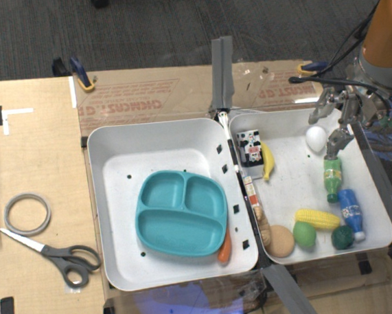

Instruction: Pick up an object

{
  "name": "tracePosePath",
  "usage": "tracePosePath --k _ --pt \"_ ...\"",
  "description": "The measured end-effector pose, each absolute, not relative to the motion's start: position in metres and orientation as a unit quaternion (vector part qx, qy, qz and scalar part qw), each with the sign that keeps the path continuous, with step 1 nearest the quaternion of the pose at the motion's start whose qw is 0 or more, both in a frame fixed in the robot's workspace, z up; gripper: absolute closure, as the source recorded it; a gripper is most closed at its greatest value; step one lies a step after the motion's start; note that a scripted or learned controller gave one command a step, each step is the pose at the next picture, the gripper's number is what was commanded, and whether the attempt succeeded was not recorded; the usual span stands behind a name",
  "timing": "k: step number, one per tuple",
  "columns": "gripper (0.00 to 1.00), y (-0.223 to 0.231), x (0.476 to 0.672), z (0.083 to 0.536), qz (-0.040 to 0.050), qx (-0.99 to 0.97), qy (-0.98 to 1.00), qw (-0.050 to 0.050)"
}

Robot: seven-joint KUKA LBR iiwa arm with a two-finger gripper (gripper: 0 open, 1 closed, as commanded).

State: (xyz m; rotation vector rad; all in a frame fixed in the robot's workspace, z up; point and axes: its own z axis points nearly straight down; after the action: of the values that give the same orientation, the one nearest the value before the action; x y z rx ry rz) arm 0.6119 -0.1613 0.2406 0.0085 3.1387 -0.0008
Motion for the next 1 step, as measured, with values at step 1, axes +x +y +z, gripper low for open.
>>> tracePosePath --k 1 --pt "0.00 -0.2129 0.6141 0.0969 -0.0006 0.007 1.000 0.002"
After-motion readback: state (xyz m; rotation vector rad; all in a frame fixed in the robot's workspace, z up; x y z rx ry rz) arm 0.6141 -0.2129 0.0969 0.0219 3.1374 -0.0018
